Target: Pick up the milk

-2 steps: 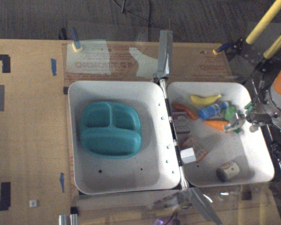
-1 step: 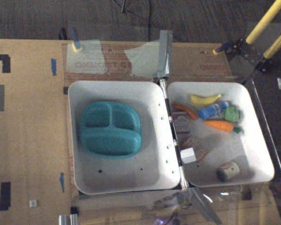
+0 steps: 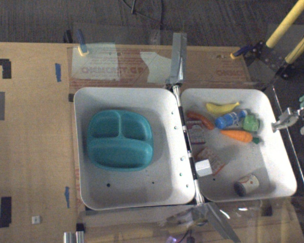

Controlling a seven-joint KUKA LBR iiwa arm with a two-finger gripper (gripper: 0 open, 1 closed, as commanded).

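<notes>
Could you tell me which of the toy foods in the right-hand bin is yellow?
The curved yellow toy banana, lying at the far side of the right white bin. The orange toy carrot and the red toy pepper nearby differ in colour.

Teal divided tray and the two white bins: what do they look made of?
The teal divided tray looks like moulded plastic with a dull sheen: rounded edges, one even colour. The two shallow white bins seem thin formed plastic, smooth with soft rounded corners, though painted metal can't be ruled out.
</notes>
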